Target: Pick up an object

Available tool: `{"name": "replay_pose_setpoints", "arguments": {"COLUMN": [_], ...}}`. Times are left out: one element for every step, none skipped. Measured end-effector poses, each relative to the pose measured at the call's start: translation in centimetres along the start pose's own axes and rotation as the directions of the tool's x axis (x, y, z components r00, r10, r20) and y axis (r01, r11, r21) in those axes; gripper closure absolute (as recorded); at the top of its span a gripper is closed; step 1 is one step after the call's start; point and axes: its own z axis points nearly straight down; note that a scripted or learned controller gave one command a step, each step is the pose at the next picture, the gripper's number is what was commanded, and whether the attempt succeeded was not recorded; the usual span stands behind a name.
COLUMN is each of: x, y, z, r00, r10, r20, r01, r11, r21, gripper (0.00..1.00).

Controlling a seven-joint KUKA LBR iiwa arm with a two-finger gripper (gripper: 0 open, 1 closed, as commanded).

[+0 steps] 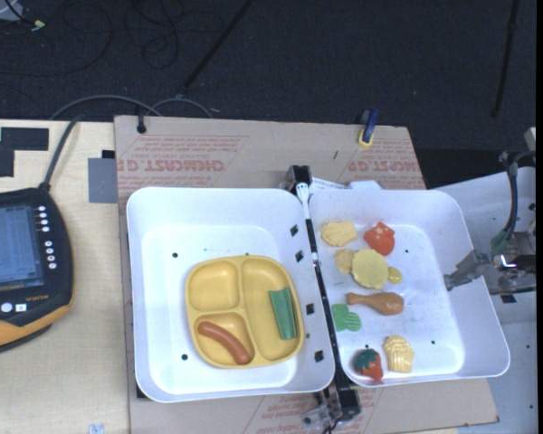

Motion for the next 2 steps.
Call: {"name": "replay_pose_setpoints", "arguments": {"x": [0.20, 0.40], "y": [-0.25, -0.13], "z": [-26.64, -26.64], "r00": [1.000, 1.000], "r10": [-0.001, -0.006], "r20": [0.007, 0.001], "r01": [0.001, 0.006], "r11": [1.000, 1.000], "r21": [-0.017, 0.003], "gripper": [0.00, 1.00]}}
